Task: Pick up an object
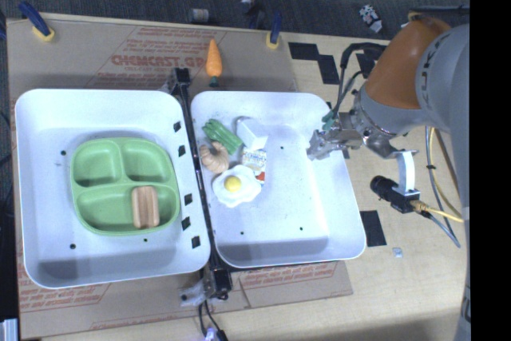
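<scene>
The toys (233, 160), among them a fried egg (235, 186) and a green piece (222, 135), lie at the left side of the right bin (319, 212). The gripper (323, 143) hangs over the bin's right edge, well apart from them; its state cannot be told. A green tray (104, 172) in the left bin (40, 251) holds a sausage (144, 206).

Both white bins (48, 251) look like smooth, slightly glossy plastic, as does the green divided plate (96, 172). They sit on matt printed cardboard (144, 52) over a pale wood-look bench (399, 283).
</scene>
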`<action>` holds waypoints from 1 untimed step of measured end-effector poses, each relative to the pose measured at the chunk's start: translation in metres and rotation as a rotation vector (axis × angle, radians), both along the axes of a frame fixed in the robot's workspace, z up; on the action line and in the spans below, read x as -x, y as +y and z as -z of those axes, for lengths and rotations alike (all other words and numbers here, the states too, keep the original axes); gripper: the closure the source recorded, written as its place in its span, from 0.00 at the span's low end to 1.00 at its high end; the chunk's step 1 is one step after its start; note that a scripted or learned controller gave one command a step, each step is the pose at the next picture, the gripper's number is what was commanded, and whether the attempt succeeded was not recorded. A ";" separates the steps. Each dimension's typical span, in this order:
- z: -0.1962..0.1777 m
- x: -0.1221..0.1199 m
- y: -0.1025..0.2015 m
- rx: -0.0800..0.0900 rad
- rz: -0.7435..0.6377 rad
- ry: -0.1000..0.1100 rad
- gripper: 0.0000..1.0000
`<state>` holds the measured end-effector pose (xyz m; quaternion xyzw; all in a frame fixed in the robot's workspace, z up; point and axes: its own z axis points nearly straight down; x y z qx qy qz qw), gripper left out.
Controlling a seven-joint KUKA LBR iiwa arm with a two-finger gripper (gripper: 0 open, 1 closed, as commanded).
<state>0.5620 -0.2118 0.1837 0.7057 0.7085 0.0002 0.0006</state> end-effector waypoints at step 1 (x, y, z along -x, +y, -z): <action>-0.009 0.057 0.012 -0.001 -0.002 0.003 1.00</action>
